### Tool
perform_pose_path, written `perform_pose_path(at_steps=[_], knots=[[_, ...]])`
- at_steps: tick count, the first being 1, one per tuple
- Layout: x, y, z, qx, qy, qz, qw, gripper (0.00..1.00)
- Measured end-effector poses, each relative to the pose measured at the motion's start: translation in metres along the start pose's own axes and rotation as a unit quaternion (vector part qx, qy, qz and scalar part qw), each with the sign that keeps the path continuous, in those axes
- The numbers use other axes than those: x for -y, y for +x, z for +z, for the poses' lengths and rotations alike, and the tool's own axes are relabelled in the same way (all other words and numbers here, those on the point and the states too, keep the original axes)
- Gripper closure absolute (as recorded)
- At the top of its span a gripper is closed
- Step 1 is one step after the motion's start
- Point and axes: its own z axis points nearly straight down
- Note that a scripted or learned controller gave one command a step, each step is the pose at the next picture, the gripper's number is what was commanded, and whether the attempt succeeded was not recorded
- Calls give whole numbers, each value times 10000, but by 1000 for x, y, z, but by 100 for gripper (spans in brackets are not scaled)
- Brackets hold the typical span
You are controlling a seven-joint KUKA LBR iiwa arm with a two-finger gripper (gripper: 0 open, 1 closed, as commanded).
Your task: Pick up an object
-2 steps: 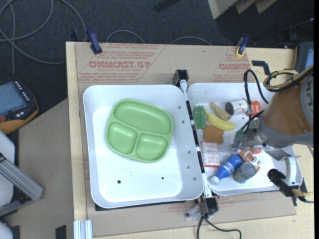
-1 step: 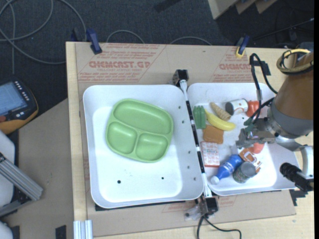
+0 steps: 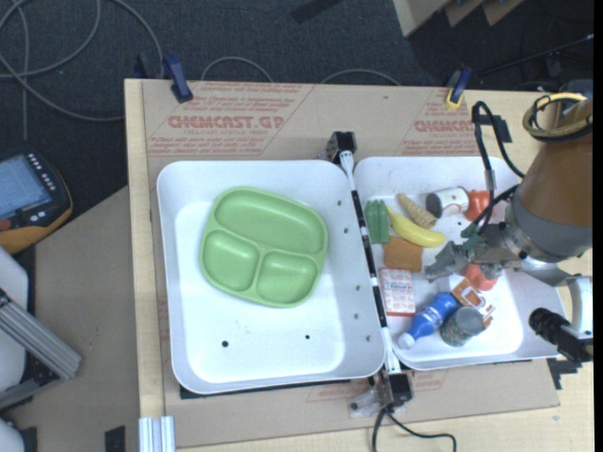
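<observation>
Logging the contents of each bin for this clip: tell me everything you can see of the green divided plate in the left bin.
The green divided plate is pale green, looks like matte plastic, with rounded corners and three compartments: one long section across the far side and two smaller ones nearer the camera. It lies flat, right side up, turned a little askew to the bin's walls, in the upper middle of the left bin. Its compartments look bare. It rests on the bin floor; nothing else touches it, and the gripper is over the right bin.

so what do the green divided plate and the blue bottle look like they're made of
Green divided plate: likely moulded plastic, with a matte, uniform colour and soft rounded compartment edges. Blue bottle: probably plastic too, glossy with a highlight on its side and a white cap, though it is too small to be sure.
</observation>
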Motion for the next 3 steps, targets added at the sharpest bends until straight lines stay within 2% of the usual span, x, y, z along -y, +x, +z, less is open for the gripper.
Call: perform_pose_path(at_steps=[1, 2, 3], knots=[[-55, -35, 49, 9, -7, 2, 10000, 0], [-71, -8, 120, -4, -4, -5, 10000, 0], [-134, -28, 32, 7, -14, -4, 10000, 0]])
